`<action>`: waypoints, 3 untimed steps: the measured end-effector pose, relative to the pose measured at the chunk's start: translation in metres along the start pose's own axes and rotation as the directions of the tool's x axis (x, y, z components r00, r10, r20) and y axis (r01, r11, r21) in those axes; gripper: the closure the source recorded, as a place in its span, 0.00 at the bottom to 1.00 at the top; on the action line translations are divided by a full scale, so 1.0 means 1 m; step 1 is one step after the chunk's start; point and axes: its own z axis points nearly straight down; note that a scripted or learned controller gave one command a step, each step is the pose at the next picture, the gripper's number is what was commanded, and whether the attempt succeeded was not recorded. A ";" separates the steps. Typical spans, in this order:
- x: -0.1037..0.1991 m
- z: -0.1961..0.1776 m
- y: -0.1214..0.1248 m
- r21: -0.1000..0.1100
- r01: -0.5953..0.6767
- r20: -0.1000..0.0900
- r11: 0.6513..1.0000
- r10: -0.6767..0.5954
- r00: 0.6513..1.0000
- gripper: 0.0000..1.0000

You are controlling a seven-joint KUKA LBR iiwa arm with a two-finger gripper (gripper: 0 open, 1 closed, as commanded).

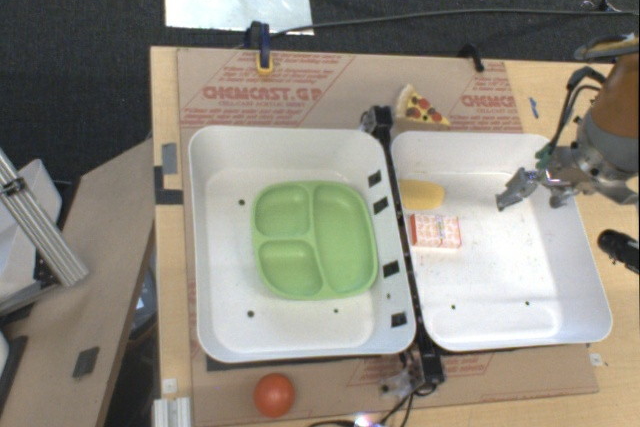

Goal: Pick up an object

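Pincer (535, 187) spread, grasping nothing (over right white bin (570, 315)); small pink patterned box (435, 232) at nine o'clock, likely target.

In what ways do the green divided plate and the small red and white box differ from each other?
The green divided plate lies in the left bin; the red and white box lies in the right bin. The plate is much larger than the box. The plate is plain green; the box is patterned. Both lie flat.
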 end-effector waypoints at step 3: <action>0.008 0.104 0.009 -0.009 0.002 0.001 1.000 -0.002 1.000 0.00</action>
